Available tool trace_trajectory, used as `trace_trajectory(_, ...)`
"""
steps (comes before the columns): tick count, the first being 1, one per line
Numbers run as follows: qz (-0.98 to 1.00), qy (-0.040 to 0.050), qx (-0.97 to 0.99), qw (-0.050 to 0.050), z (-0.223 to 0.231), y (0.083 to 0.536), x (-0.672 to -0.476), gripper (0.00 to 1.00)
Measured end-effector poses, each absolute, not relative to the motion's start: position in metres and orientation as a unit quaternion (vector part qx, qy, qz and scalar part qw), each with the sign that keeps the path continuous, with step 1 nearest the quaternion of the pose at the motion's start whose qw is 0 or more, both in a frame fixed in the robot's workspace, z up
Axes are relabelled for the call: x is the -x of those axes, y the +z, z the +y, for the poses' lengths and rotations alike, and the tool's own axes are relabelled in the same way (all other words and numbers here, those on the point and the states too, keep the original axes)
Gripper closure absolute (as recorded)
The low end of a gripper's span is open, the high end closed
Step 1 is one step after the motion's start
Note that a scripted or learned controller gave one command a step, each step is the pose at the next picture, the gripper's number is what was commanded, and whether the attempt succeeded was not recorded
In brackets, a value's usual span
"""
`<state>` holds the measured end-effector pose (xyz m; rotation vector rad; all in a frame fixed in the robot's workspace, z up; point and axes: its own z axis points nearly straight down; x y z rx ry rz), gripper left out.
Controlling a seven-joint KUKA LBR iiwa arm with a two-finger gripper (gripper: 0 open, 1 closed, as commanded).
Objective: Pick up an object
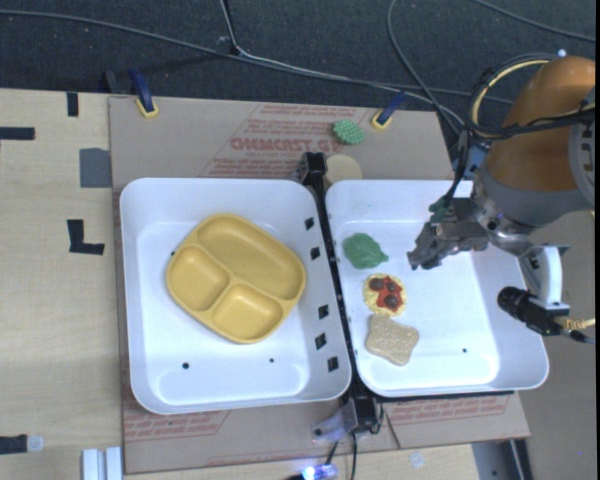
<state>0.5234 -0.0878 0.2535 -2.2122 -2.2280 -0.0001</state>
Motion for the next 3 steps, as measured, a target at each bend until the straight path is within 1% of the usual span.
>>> trace_trajectory(1, -0.709, 0.0, 0.705, 0.001, -0.037, 0.254, -0.522, 1.0)
trace_trajectory(2, -0.709, 0.0005, 0.705, 0.001, 0.007, 0.244, -0.519, 1.0)
trace_trajectory(3, -0.709, 0.0009, 0.705, 0.002, 0.061, 0.239, -0.5, 1.0)
